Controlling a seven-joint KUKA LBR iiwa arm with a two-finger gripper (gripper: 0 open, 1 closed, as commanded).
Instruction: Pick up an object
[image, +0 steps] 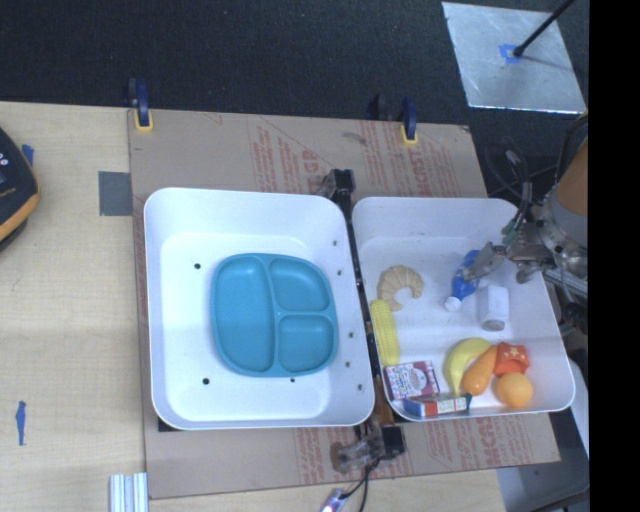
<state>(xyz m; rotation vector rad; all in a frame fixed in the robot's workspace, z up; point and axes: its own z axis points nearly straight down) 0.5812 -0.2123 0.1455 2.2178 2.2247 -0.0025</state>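
**Approach phase: end effector at right bin's far-right rim, nothing picked**

Near to far, as the camera sees it:

- Near edge of the right bin (560, 330): toothpaste-like tube (437, 405) against the front wall, small red-and-white packet (411, 379) just behind it. Front-right corner is packed: orange (514, 390), red piece (511, 357), carrot (480, 371) and banana (462, 358) all touching. Bad first target; fingers would likely hit neighbours.
- Left wall: corn cob (385, 331) lying along it. Wall likely blocks one finger.
- Mid bin: croissant (400, 283) sits alone, well apart from the rest. White cylinder (493, 306) and small blue-and-white bottle (462, 282) lie near each other, closest to the arm.
- Left bin (155, 300): blue divided plate (273, 313), nothing on it.
- Far right: end effector (520, 243) hangs over the right bin's rim, just beside the bottle. Nothing visible between its fingers; cannot tell whether they are spread or closed, too small and cluttered.

My call: go for the bottle or the white cylinder. Shortest travel, and there is free floor around each. Align fingers across the short axis, descend vertically, close only once fully down. Cylinder may roll; centre on it. Croissant is the fallback.
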